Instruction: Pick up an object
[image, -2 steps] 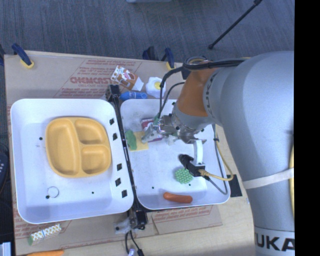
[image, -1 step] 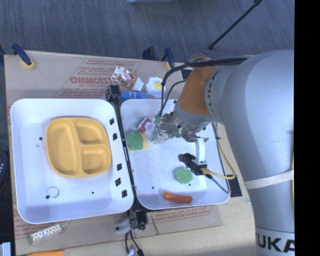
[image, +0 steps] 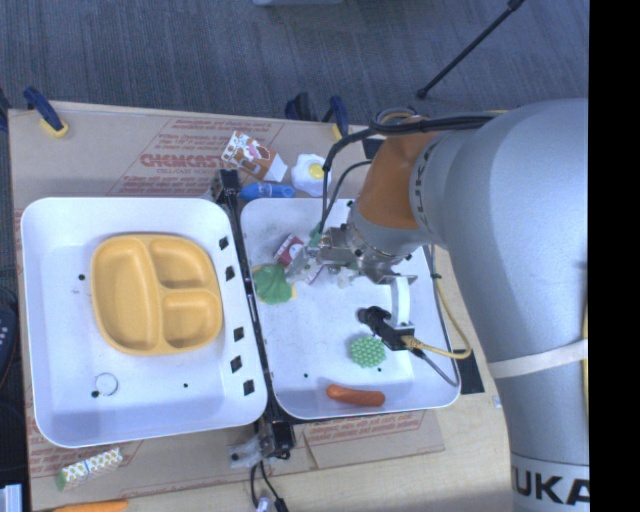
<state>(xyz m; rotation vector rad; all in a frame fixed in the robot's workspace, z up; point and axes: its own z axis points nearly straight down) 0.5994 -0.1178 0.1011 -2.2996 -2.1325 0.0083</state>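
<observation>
The arm reaches into the right bin (image: 430, 395) from the right side.
The gripper (image: 308, 262) is low near the bin's upper left part; whether it is released or clenched, I cannot tell. Close to it lies a green object (image: 272, 284), roundish, with no clear long axis. An orange sausage (image: 355, 395) lies left-right near the front wall, and a green dotted ball (image: 367, 351) is above it. The left bin (image: 40, 330) contains a yellow divided plate (image: 157, 293).

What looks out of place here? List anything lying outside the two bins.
Several things lie on the cardboard instead of in a bin: a small printed packet, a blue item and a white-and-yellow item above the right bin, and a wrapped candy-like piece below the left bin.
</observation>
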